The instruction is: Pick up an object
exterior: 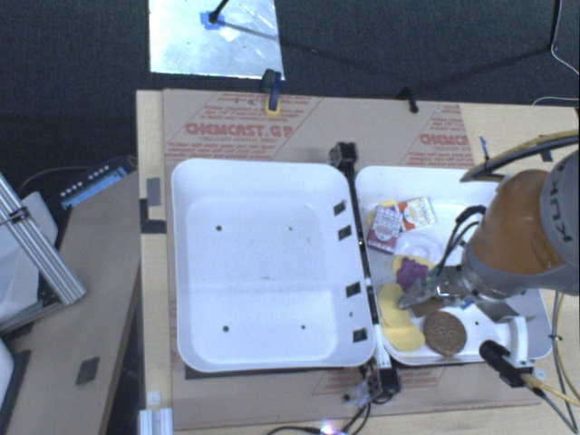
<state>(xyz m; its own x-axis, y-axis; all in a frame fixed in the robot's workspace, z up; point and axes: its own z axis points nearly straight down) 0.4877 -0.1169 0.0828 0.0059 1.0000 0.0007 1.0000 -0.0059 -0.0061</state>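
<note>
The right bin (453, 178) holds several small items. At its far side lie a red and white packet (385, 225) and a smaller red and yellow packet (419, 211). A purple object (412, 267) sits in the middle, with yellow pieces (399, 320) toward the near left corner and a brown round disc (445, 332) beside them. My gripper (415, 295) is low in this bin, between the purple object and the brown disc, just right of the yellow pieces. The orange wrist band (509, 229) covers the bin's right part.
The left bin (195, 184) stands beside the right one, with a black-clipped divider (358, 243) between them. Both rest on a cardboard sheet (236, 125). A metal plate (213, 21) lies beyond the bench, and cables (544, 383) run at the near right.
</note>
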